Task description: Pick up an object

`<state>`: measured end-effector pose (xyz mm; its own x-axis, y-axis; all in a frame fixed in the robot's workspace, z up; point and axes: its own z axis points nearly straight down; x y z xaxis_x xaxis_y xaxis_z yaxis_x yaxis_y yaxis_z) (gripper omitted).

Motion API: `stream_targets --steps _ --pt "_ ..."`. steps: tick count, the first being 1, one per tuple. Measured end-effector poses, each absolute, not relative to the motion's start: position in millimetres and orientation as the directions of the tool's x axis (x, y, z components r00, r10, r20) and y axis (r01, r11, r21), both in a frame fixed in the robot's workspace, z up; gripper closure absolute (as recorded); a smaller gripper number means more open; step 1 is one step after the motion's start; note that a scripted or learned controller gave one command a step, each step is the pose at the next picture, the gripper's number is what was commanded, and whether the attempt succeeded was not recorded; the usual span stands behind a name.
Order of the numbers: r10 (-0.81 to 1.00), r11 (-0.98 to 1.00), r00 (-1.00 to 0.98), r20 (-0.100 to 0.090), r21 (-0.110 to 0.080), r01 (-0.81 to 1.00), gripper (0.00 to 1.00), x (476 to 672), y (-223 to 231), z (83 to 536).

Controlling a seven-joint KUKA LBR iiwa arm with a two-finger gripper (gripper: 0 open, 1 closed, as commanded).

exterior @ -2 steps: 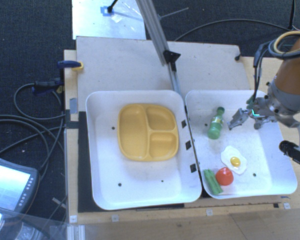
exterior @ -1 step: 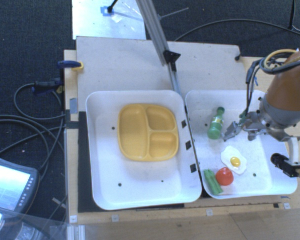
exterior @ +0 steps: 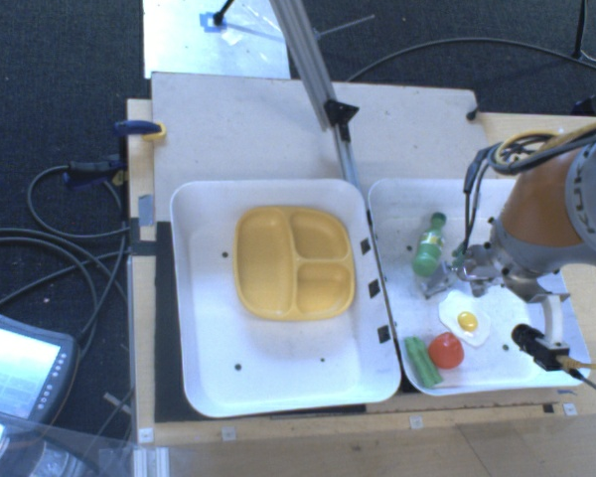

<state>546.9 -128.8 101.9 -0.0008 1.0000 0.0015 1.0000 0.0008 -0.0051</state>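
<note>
The right bin (exterior: pixel 392 207) holds a green bottle (exterior: pixel 429 245) lying near its middle, a toy fried egg (exterior: pixel 465 320), a red tomato (exterior: pixel 445 351) and a green pod-shaped piece (exterior: pixel 421 360) near the front edge. My gripper (exterior: pixel 447 278) hangs low in this bin, just below the bottle and above-left of the egg. Its metal fingers (exterior: pixel 437 284) point left toward the bottle's lower end. I see nothing clearly between them. The grey arm with its orange band (exterior: pixel 536 207) comes in from the right.
The left bin (exterior: pixel 194 356) carries a yellow sectioned plate (exterior: pixel 293 262). A grey pole (exterior: pixel 308 58) slants down to the wall between the bins. Cables and a pendant lie left of the bench.
</note>
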Motion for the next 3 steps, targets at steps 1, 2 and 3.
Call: stream_targets --steps 1,2,3 --pt "1.0 0.0 0.0 0.0 0.001 1.0 0.0 547.6 -129 90" --pt "1.0 0.0 0.0 0.0 0.003 1.0 1.0 548.5 -129 102" --pt "1.0 0.005 -0.005 -0.001 0.006 1.0 1.0 548.8 -126 145"
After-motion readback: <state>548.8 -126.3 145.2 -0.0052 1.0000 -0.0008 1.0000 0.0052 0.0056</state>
